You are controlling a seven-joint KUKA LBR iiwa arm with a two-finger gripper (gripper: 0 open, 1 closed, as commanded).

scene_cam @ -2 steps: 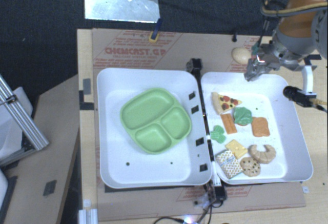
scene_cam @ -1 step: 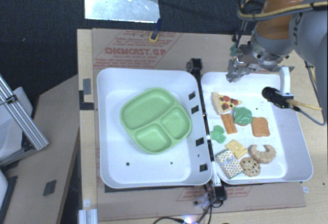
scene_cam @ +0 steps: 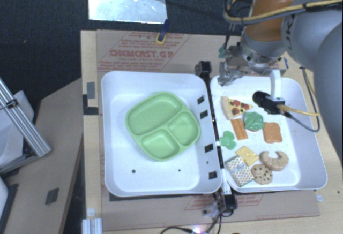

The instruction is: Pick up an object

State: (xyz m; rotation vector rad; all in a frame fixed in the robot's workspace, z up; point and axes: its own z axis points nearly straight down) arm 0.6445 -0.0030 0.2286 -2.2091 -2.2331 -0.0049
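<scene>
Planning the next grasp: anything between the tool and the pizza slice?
Nothing visible. The tool sits over the far left corner of the right bin; bare white floor separates it from the pizza slice. The green leafy piece lies beyond the slice.

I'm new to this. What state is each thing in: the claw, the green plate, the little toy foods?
Claw: over the right bin's far edge, nothing seen held.
Plate: right way up in the left bin, nothing on it.
Pizza: flat, topping up, in the right bin.
Croissant: lying flat beside the cookie.
Cookie: flat, near the front edge.
</scene>
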